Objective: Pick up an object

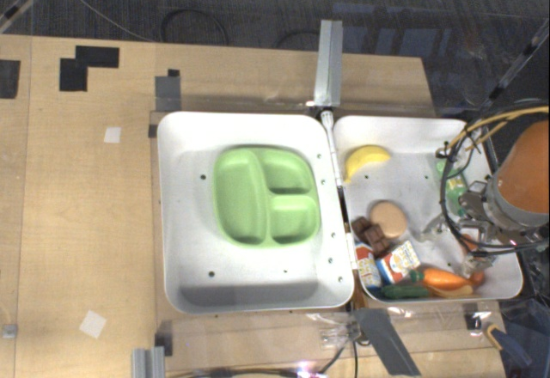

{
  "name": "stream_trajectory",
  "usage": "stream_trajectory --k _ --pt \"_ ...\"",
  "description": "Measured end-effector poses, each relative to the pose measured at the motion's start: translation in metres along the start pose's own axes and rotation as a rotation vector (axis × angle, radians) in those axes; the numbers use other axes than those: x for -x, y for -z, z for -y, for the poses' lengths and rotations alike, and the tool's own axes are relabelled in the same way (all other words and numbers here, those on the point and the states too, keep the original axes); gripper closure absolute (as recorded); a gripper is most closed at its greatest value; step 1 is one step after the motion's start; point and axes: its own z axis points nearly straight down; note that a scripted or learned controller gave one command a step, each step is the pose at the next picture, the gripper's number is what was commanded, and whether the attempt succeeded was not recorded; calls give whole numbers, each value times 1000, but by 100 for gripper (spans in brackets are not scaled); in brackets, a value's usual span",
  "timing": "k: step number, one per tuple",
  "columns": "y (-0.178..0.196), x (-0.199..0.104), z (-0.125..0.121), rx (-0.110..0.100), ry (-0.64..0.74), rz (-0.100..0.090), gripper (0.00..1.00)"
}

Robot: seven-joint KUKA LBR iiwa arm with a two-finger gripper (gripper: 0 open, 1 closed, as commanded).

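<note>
The end effector [478,234] hung low over the right bin [412,131], its fingers hidden under cables, so whether it was open or held anything could not be told. Just below it lay a carrot [447,280]; to its left, a tan round object [389,218] and a yellow banana [366,159]. Farther left, the other bin [185,196] held a green divided tray [262,194].

Arm [522,174] cut off at right edge; gripper hidden under wrist; bin [404,131] far corner covered by arm.
</note>
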Motion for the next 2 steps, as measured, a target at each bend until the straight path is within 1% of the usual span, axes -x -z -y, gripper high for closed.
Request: stream_trajectory --k 1,2 --pt "0 0 1 -1 210 -2 0" --pt "1 -1 -9 7 657 7 0"
